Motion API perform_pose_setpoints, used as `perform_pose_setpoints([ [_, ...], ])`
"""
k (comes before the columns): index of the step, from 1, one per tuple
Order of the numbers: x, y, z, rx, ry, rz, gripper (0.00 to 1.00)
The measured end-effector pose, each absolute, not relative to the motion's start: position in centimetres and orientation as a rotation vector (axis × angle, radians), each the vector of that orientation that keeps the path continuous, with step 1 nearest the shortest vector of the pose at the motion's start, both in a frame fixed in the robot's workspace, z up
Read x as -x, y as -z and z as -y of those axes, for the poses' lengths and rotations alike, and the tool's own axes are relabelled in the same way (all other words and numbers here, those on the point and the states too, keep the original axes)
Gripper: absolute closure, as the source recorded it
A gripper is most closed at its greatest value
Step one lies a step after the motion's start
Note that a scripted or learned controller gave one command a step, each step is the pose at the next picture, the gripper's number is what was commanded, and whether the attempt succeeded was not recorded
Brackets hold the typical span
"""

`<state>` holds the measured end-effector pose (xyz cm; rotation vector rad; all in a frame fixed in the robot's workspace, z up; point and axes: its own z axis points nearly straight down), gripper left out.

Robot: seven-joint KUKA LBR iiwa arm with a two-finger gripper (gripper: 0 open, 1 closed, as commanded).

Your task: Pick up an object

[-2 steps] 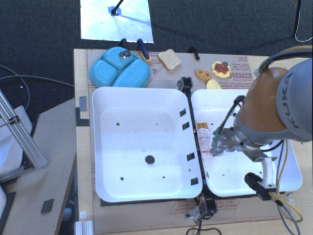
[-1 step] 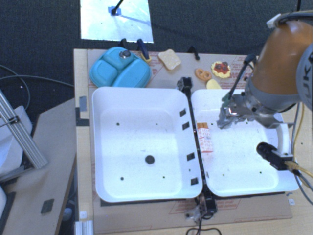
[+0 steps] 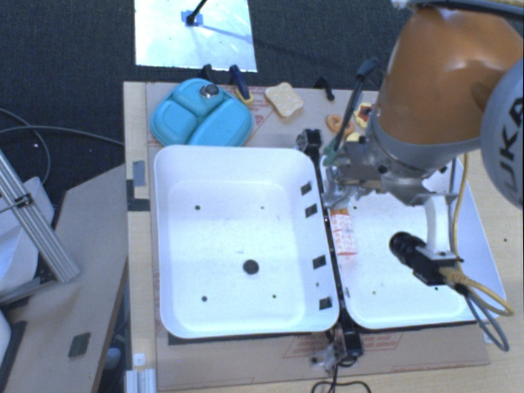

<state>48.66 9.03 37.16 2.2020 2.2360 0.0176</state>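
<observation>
Smooth, glossy white plastic on both bins (image 3: 176, 170). Glossy blue plastic on the far tray (image 3: 201, 117). Matt wood-like bench (image 3: 139, 244); glossy orange arm band (image 3: 438, 64).

The left bin (image 3: 237, 244) is left almost wholly open, only a small dark disc (image 3: 250, 266) being found on its floor. The upper part of the right bin (image 3: 409, 301) is covered by the arm (image 3: 446, 80), and a red-and-white packet (image 3: 342, 232) is seen just beside the divider. Behind the bins, the tabletop (image 3: 139, 178) is crowded by a blue divided plate (image 3: 201, 115) and a toy bread slice (image 3: 284, 99).
</observation>
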Motion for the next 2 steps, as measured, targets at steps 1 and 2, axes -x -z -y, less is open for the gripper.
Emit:
perform_pose_setpoints([
  [1, -48.7, -36.1, -4.4, -2.222, -0.003, -2.217, 1.00],
  [2, -48.7, -31.0, 0.6, -2.226, 0.003, -2.216, 1.00],
])
